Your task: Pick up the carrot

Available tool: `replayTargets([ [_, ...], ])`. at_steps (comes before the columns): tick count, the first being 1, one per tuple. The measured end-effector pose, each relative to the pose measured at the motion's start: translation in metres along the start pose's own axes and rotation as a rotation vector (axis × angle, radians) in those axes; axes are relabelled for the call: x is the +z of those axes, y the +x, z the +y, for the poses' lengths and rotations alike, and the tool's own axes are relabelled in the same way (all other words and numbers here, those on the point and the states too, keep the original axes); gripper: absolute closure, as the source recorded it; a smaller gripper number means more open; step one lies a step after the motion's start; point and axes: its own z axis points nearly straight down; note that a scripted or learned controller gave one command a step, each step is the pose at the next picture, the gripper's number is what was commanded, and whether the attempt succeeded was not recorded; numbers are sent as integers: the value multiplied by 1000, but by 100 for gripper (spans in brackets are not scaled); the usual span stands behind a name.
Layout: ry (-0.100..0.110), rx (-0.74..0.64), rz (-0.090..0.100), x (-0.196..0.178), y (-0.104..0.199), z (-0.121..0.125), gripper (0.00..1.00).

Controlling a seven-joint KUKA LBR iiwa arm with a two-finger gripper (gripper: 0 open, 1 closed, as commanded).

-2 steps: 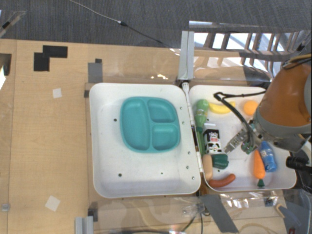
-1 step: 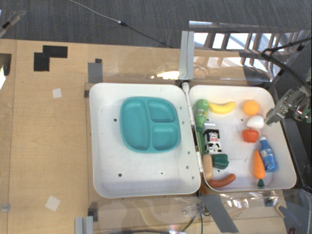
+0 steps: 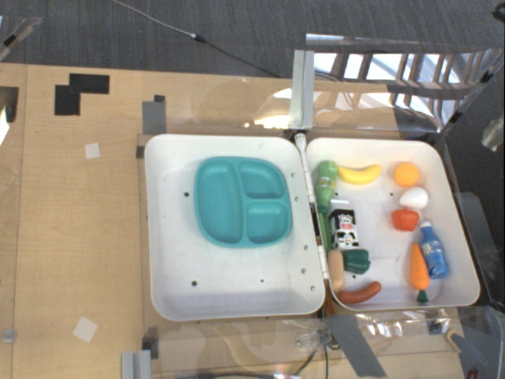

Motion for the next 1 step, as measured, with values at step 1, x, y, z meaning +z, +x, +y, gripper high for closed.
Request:
replayTargets([
  [1,4,-203,11,104,7,-62,100],
])
